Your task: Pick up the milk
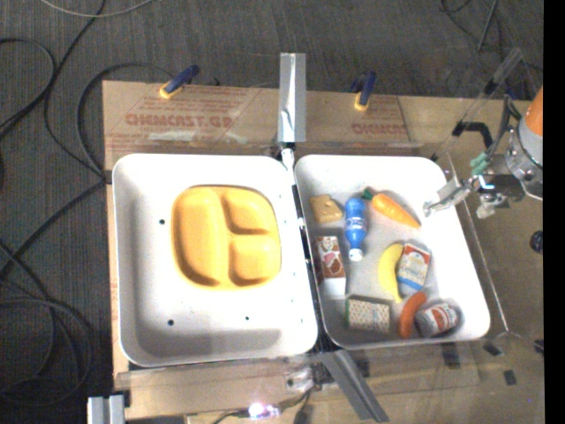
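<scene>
The milk [412, 270] is a small white carton with a blue and orange print. It lies in the right bin [468, 263], right of centre, touching a banana [388, 272] on its left. My gripper [457, 208] hangs over the bin's upper right rim, above and to the right of the milk and well apart from it. Its fingers stand open with nothing between them; one thin finger [439, 201] points left over the bin.
The right bin also holds a blue bottle [355, 226], a carrot [395, 208], a tan block [327, 208], a red-brown carton [329, 256], a cracker box [368, 313] and a can [439, 318]. A yellow divided plate [228, 235] lies in the left bin [141, 307].
</scene>
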### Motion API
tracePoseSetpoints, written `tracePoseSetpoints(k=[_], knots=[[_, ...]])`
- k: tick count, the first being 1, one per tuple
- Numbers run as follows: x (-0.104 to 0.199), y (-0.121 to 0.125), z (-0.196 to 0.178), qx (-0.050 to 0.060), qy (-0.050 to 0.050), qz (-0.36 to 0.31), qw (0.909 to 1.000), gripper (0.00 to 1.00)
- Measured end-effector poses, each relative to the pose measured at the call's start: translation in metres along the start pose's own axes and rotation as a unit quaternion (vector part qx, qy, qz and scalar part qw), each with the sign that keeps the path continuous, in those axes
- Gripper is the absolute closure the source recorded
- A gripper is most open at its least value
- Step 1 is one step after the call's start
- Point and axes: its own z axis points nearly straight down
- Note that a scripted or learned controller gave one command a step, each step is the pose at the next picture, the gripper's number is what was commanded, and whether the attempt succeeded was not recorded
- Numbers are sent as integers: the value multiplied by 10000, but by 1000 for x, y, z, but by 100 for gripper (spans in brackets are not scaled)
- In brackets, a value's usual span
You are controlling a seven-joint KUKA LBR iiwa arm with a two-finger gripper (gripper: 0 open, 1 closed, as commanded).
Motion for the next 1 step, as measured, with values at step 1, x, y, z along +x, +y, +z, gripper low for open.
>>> tracePoseSetpoints(k=[1], knots=[[47, -27, 167, 1, 8, -389, 9992, 0]])
